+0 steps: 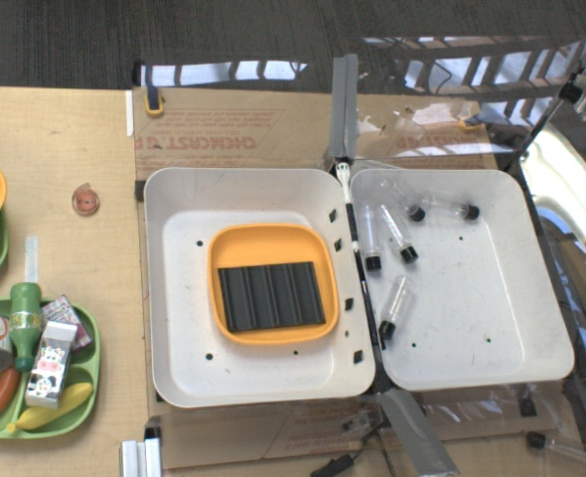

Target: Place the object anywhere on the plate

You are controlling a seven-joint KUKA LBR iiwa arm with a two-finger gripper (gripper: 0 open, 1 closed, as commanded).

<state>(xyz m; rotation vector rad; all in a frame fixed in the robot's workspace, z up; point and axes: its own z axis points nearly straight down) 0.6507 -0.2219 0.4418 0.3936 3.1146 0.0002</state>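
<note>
Pale wooden bench (55, 137) runs off to the left, and brown cardboard (233, 137) lies under two white bins. In the left bin (174, 366) sits the orange plate (273, 238), and a dark ribbed slab (273, 296) lies flat across its middle. The right bin (492, 356) holds several clear tubes (393, 233) with black caps, scattered in its far left part, well apart from the plate. At the near left, a green tray (86, 391) carries toy food and a small green bottle (25, 326). How my jaws stand I cannot tell.
</note>
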